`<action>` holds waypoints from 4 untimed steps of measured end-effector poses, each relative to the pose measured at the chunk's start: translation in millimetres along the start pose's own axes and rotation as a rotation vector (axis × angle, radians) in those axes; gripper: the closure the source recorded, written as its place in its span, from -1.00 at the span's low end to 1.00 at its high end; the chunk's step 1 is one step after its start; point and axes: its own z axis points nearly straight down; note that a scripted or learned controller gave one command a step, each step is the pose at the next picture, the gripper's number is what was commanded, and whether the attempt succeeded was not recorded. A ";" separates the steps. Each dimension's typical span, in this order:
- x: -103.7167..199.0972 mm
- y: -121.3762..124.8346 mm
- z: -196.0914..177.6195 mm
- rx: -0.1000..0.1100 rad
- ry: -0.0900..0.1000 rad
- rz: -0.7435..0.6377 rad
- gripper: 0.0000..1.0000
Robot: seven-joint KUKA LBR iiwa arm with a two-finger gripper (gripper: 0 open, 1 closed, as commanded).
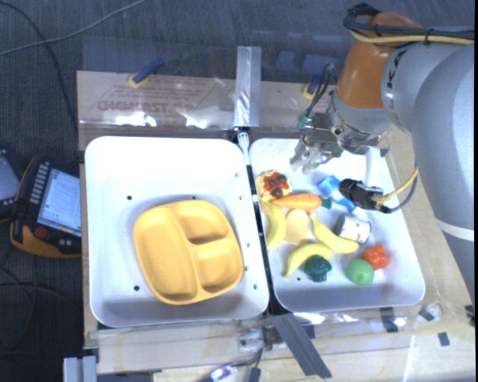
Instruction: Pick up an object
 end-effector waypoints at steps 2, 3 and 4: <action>0.8 -0.3 -7.8 0.003 -0.001 -0.002 -1.00; -75.8 3.5 37.2 0.001 -0.002 -0.097 -1.00; -118.4 -11.8 91.1 -0.003 0.002 -0.122 -1.00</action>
